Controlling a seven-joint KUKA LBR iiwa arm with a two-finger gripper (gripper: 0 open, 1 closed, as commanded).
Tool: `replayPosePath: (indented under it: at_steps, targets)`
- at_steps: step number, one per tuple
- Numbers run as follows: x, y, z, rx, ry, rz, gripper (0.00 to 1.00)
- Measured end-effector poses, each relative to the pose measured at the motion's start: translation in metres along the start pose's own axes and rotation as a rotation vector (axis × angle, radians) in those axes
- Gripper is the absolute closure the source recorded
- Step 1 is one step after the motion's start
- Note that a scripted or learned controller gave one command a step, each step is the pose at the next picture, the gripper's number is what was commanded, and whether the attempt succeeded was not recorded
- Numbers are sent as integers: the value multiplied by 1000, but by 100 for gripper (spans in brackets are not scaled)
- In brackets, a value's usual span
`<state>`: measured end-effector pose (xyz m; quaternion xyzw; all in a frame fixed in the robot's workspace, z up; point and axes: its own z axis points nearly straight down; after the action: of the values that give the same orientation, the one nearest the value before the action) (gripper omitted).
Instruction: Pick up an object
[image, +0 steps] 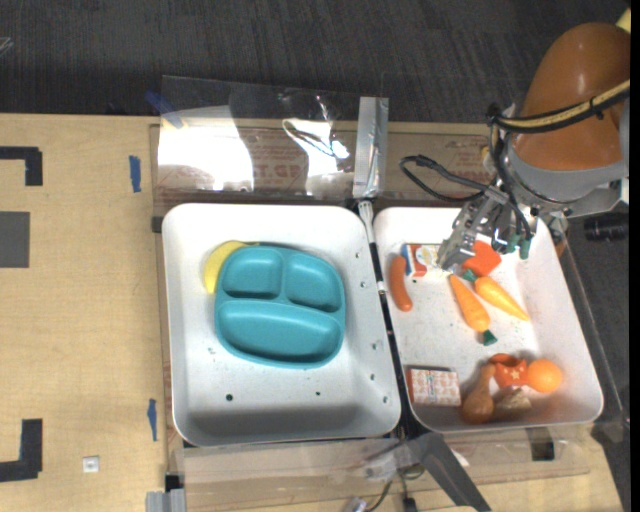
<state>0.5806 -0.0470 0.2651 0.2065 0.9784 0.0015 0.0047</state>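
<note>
My gripper (462, 252) reaches down into the back of the right bin (575, 330) from the upper right. Its tips sit over a small red-and-white carton (419, 258) and right beside an orange-red piece (483, 260). Two carrots (470, 304) (501, 297) lie just in front of it. A red sausage (400, 282) lies along the bin's left wall. Nothing is visibly clamped between the fingers.
The left bin (185, 350) holds a teal divided plate (280, 303) over a yellow item (220, 260). At the right bin's front lie a small printed box (433, 385), a brown drumstick (481, 395), an orange (543, 376) and a red toy (505, 368). Cables (440, 175) loop behind the bin.
</note>
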Motion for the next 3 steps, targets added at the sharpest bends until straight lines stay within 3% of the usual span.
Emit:
replayPosePath:
  at_steps: [1, 2, 3]
  targets:
    - [-35, 13, 2, 2, -1, -203, 100]
    - [-35, 14, 2, 2, -1, -203, 0]
    - [-15, -45, 119, 5, 14, -222, 0]
